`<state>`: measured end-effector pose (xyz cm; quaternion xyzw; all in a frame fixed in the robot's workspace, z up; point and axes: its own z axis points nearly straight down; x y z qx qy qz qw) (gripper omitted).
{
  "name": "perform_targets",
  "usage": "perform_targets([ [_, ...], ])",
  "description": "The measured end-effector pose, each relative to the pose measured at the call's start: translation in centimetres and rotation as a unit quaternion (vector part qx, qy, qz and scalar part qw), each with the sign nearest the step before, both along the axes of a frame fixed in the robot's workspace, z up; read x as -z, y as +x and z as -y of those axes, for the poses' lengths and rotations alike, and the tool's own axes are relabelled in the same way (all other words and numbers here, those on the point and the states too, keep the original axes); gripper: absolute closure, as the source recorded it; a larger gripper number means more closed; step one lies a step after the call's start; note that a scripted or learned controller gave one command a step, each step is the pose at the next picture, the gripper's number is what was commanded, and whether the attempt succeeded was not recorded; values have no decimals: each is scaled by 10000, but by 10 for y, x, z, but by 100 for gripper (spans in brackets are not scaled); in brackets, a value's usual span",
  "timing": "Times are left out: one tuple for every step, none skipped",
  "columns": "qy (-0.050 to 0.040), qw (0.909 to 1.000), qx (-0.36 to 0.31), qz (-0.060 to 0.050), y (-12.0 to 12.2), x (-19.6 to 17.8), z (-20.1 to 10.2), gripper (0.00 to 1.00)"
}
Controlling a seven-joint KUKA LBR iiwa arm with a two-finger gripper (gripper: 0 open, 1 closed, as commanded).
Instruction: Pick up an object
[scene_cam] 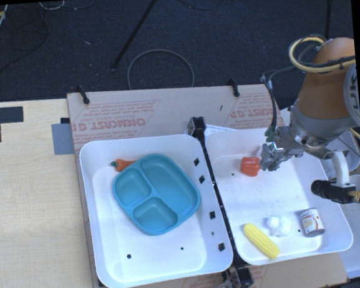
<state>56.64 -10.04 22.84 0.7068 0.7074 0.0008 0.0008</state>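
A small red-orange object (250, 166) lies in the right bin (289, 250), toward its upper middle. My gripper (268, 159) hangs just to the right of it, close beside it; I cannot tell whether it touches. A yellow corn cob (261, 240) lies near the front of the same bin, with a small white lump (278, 225) and a little can (311, 221) to its right. In the left bin (108, 259), a blue divided plate (155, 193) rests, and an orange carrot (123, 164) peeks out from behind its upper left edge.
A black divider rail (212, 194) runs between the two bins. The arm's orange and grey body (325, 90) looms over the right bin's upper right. A black fitting (334, 190) sticks out by the right rim. Cardboard lies under both bins.
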Motion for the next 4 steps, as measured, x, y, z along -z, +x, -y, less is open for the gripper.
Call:
perform_targets([
  [10,10000,-15,-20,2,-3,-47,100],
  [8,10000,-16,-29,12,9,-101,100],
  [11,10000,-21,-19,30,1,-157,100],
  [10,10000,-18,-19,42,-9,-209,100],
])
